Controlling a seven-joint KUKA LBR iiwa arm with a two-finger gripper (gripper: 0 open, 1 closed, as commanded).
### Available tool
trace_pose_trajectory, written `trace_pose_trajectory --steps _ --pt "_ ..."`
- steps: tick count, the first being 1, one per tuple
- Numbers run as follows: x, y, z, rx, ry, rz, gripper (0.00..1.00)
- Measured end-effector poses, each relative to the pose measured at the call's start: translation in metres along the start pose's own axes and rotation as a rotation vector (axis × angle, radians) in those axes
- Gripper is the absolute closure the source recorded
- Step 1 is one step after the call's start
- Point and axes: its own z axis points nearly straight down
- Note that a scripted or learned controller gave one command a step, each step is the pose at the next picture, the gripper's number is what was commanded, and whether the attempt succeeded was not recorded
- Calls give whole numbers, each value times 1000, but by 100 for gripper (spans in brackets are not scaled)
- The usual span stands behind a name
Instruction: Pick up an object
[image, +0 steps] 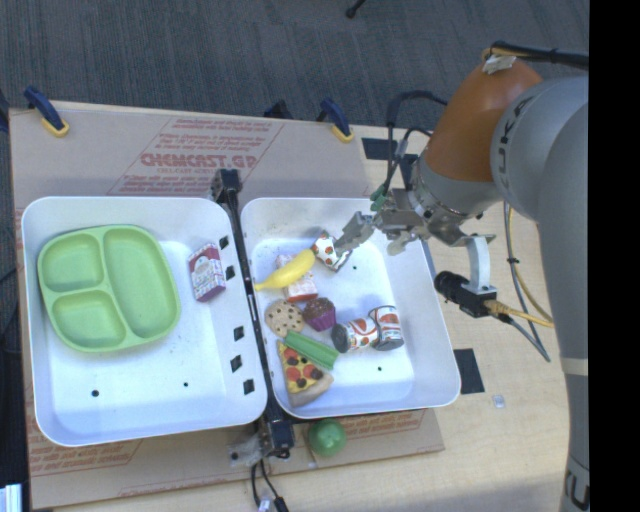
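Observation:
My gripper reaches in from the right over the back of the right bin. Its tip meets a small red-and-white can lying tilted near the bin's back middle. Just left of the can lies a yellow banana. Further forward are a cookie, a purple piece, a green stick, a pizza slice and two more red-and-white cans.
The left bin holds a green divided plate and a small red box. A green ball lies outside, in front of the bins. A black divider runs between the bins.

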Motion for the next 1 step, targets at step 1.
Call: trace_pose_trajectory --steps 1 --pt "1 -86 66 2 0 -1 0"
